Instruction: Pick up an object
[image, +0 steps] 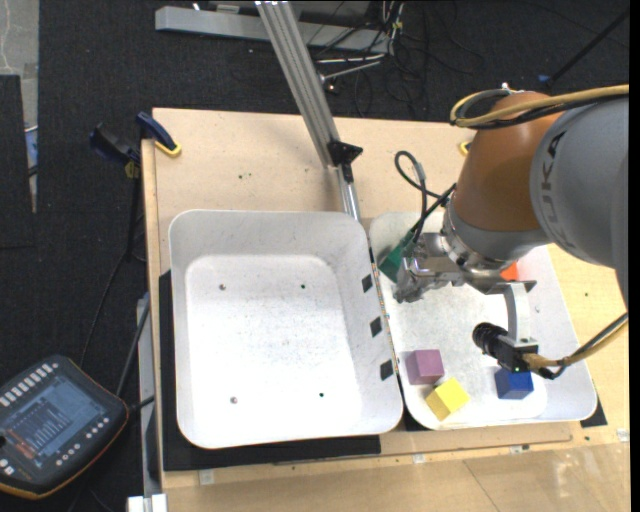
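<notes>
My gripper (408, 288) hangs low over the upper left part of the right bin (560, 400), close to the wall it shares with the left bin. A green object (392, 259) lies right beside it, partly covered by the wrist. A purple cube (424, 365) and a yellow cube (447, 397) sit near the bin's front. A blue cube (514, 384) rests to their right, under a black fitting (490, 340) on a bracket. An orange piece (510, 270) peeks out from beneath the arm. I see nothing held in the gripper.
The left bin (270, 320) sits beside the right one, with black clips along the shared wall. A slanted metal pole (310, 95) comes down to the bench behind the bins. A blue-and-yellow clamp (155, 132) grips the bench's far left corner. A teach pendant (50, 425) lies off the bench at lower left.
</notes>
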